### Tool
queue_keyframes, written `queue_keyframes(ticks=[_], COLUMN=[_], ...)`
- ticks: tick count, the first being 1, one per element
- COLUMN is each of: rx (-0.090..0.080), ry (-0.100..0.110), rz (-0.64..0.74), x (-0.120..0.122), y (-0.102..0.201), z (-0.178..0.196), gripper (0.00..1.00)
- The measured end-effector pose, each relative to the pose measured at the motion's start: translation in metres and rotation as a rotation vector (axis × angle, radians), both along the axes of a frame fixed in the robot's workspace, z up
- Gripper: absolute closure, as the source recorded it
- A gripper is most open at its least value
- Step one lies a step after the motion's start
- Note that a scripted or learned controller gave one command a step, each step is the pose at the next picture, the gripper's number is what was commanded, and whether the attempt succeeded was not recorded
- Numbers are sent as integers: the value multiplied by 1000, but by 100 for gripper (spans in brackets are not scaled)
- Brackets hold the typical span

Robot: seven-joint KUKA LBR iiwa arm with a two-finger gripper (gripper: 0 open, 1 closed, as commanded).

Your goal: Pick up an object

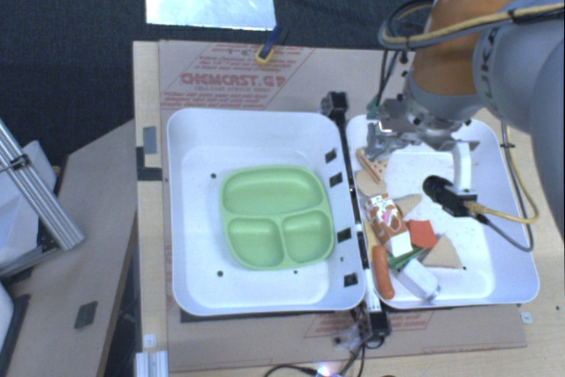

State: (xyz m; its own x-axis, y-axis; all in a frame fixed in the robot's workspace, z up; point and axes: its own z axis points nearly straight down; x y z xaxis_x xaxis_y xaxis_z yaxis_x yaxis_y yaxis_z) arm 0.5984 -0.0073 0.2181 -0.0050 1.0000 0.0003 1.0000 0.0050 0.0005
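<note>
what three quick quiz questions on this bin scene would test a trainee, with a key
1. True or false: the green divided plate lies in the left bin.
2. Which bin is the gripper over? A) left B) right
3. Fill in: the toy carrot lies along the right bin's ____ edge, next to the divider.

Key: 1 true; 2 B; 3 left
</note>
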Motion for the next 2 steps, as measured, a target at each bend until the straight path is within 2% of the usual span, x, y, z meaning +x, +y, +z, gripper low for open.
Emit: queue_keyframes(ticks=[1,2], rx=[-1,0], ry=[-2,0], rz=[-3,0], x=[7,4], y=[-6,0], z=[-3,-3], gripper=[100,100])
